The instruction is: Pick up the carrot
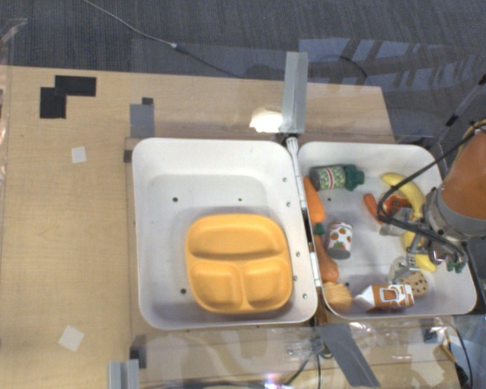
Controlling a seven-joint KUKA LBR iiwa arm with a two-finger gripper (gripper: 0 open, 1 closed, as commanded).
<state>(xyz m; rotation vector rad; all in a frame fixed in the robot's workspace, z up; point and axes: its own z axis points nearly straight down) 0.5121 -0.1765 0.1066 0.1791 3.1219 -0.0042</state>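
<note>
Carrot in R bin, along its L wall, long axis approx 12–6. Tool sits at bin's R side; carrot lies toward 9–10 o'clock from it. Tool state: can't tell.
</note>
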